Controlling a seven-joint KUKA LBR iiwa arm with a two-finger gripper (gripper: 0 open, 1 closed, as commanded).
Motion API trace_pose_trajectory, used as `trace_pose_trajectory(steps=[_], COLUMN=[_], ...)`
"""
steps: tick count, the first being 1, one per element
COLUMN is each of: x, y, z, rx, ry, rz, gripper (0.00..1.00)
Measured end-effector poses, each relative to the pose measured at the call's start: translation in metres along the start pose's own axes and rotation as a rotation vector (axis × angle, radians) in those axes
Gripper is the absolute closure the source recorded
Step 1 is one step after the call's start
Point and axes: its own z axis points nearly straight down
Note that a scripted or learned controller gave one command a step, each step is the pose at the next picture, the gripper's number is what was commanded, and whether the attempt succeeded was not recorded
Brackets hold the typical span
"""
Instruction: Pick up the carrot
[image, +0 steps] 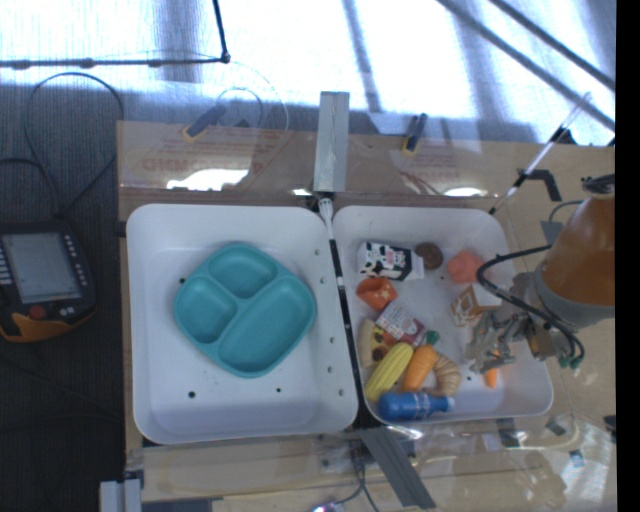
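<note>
I'm mid-approach: gripper (492, 350) hovers at the carrot's (421, 366) three o'clock, can't tell its state. Next I'd slide toward nine o'clock.

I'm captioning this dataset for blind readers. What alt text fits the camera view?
A grey and orange robot arm's gripper hovers low at the right side of the right bin, apart from the carrot, which lies among toy foods beside a corn cob and above a blue bottle. The left bin holds a teal divided plate.

A teal divided plate (246, 309) lies mid left bin (150, 400). A corn cob (388, 369) and blue bottle (413, 405) sit near the right bin's (530, 400) front edge.
</note>
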Motion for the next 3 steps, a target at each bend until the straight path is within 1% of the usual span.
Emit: trace_pose_trajectory(steps=[1, 2, 3], x=[0.0, 0.006, 0.007], y=[0.0, -0.001, -0.002], z=[0.0, 0.021, 0.021], rx=[-0.001, -0.007, -0.005], ry=[0.001, 0.01, 0.009], rz=[0.0, 0.055, 0.452], gripper=[0.0, 0.0, 0.0])
